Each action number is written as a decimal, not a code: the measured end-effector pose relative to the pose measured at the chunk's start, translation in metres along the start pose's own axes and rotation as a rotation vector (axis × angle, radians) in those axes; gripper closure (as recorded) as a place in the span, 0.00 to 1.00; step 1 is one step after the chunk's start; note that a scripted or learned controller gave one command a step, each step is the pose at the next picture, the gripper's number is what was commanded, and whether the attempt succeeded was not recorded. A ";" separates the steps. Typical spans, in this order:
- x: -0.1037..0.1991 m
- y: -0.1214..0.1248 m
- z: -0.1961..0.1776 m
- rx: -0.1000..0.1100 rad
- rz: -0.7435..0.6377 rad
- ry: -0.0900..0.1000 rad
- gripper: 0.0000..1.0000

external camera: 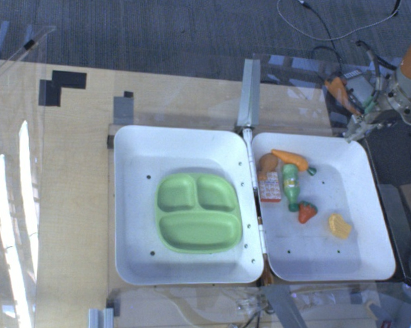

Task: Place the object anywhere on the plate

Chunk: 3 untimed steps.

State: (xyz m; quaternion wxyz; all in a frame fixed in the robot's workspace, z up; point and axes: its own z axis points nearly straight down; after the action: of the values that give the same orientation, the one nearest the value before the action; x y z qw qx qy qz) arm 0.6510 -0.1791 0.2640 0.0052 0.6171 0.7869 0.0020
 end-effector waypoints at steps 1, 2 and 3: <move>0.067 -0.003 -0.017 0.001 -0.075 0.003 1.00; 0.119 -0.019 0.041 0.004 -0.170 0.005 1.00; 0.194 0.026 0.026 0.003 -0.012 0.005 1.00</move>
State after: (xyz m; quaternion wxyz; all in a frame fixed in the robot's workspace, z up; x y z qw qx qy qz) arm 0.6302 0.0159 0.2374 0.0023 0.6124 0.7906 0.0025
